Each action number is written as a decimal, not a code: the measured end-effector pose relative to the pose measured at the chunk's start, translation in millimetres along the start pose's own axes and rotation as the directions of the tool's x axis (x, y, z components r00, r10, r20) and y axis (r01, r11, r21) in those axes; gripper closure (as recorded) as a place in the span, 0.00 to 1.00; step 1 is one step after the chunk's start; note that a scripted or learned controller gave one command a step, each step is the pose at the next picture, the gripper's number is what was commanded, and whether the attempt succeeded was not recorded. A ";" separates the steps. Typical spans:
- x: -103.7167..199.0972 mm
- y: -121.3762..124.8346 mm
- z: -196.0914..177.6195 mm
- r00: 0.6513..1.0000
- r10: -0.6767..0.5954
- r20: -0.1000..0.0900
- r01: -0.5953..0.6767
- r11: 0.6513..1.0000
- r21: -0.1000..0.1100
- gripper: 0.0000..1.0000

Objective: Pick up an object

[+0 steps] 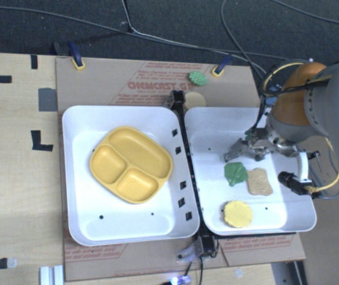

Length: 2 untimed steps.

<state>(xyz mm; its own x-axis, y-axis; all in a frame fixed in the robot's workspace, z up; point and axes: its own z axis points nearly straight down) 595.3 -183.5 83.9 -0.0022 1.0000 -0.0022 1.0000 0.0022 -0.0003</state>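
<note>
In the right bin [211, 122] lie a green leafy piece [235, 173], a tan bread-like slice [259, 181] right of it, and a round yellow piece [238, 214] near the front wall. My gripper [235, 154] reaches in from the right and sits low over the bin floor, just above and left of the green piece. Nothing shows between its fingers. The grey arm with its orange band [303, 82] rises behind it at the right.
The left bin [77, 159] holds a yellow divided tray [131, 164]. A small green dotted object [197, 77] lies on the cardboard behind the bins. Cables cross the dark floor at the back. A black divider with clips runs between the bins.
</note>
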 end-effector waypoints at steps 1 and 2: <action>-0.4 1.3 -12.8 1.000 -0.001 0.002 0.001 1.000 -0.004 1.00; 8.5 -1.9 -70.0 1.000 0.000 -0.002 0.000 1.000 -0.004 1.00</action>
<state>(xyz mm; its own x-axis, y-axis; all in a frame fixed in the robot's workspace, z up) 593.4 -174.8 153.9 -0.0020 1.0000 -0.0003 1.0000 0.0020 0.0034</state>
